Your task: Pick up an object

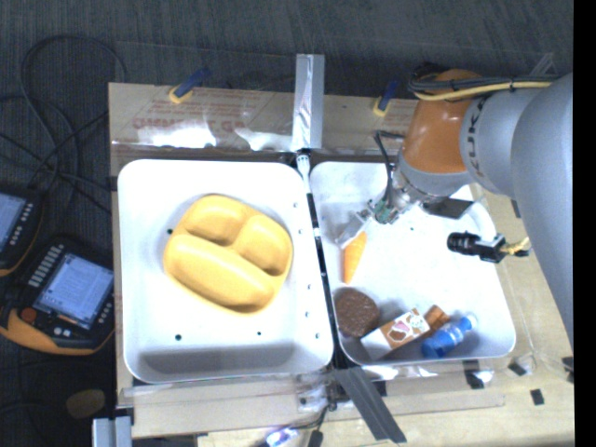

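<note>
An orange carrot-like piece (353,255) lies near the left wall of the right bin (484,277). My gripper (369,218) hangs just above and to the right of the carrot's upper end, its metal fingers (358,222) pointing down-left. A brown round cookie (356,311), a small printed carton (405,329) and a blue bottle (447,335) lie along the front of the right bin. A large yellow bread-shaped object (229,251) takes up the middle of the left bin (149,333).
The grey arm with its orange band (438,138) reaches in over the right bin's back right corner. A black fitting (470,243) sticks into the right bin from the right. A metal divider (308,110) stands behind the bins.
</note>
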You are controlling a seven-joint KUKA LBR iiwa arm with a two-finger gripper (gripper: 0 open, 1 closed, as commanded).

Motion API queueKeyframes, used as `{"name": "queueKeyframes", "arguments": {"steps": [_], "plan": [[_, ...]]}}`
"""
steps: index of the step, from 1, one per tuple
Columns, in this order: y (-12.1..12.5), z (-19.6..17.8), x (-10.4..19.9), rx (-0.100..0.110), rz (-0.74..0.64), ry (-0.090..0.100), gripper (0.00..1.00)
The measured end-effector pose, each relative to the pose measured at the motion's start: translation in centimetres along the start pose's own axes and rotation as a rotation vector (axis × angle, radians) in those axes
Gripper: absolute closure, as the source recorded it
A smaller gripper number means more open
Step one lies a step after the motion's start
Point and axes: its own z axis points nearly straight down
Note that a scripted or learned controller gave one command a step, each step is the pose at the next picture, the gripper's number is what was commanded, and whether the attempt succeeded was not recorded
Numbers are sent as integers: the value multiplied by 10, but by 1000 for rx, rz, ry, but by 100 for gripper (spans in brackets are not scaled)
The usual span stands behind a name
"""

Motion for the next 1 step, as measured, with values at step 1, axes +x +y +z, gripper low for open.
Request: {"name": "queueKeyframes", "arguments": {"steps": [1], "plan": [[1,-10,0,-5,0,0,100]]}}
